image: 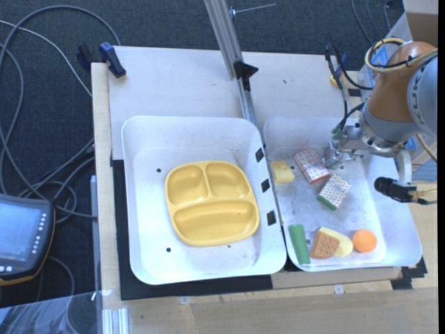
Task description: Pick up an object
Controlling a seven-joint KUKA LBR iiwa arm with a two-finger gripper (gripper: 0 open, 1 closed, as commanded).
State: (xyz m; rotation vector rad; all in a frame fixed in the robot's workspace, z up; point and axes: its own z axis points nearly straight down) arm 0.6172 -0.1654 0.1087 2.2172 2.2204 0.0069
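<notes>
Gripper (pixel 336 153) low in right bin (pixel 396 218), grip state: you cannot tell. Risk: red-white packet (pixel 310 165) close beside, may skid aside.

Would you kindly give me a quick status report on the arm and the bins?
Gripper low over right bin, nothing seen held. Red-white packet and green-white box beside it. Yellow tray in left bin.

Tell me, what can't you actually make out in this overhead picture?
- Gripper: too small and dark in the camera view to tell open from shut.
- Red-and-white packet: print too small to read.
- Waffle-patterned piece: covers part of the yellow item beneath it.
- Handheld screen: cut off by the left edge.
</notes>
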